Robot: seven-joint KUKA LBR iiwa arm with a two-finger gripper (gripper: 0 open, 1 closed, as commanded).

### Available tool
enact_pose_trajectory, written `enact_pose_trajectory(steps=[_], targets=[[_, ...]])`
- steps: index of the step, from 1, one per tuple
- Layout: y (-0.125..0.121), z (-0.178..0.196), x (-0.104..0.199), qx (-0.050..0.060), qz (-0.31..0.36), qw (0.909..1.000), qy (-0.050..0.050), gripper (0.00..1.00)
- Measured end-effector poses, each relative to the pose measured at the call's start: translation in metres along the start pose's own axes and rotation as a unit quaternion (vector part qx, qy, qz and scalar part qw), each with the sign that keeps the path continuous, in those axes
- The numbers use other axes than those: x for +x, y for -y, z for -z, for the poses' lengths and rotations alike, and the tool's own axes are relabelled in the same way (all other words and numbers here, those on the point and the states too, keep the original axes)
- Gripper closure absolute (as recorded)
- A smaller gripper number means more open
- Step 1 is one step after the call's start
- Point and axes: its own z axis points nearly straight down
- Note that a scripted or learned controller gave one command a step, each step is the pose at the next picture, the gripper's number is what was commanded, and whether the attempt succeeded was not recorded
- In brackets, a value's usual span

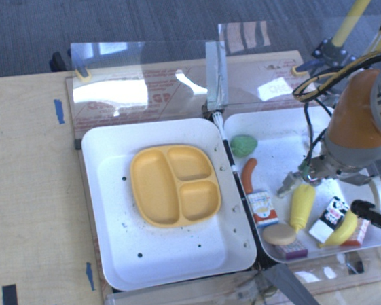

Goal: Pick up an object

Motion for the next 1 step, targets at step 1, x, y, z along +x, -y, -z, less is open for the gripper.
enact_pose_trajectory(steps=[1], targets=[[0.0481, 0.0139, -0.0147, 0.005, -0.013, 0.9999, -0.001, 0.0]])
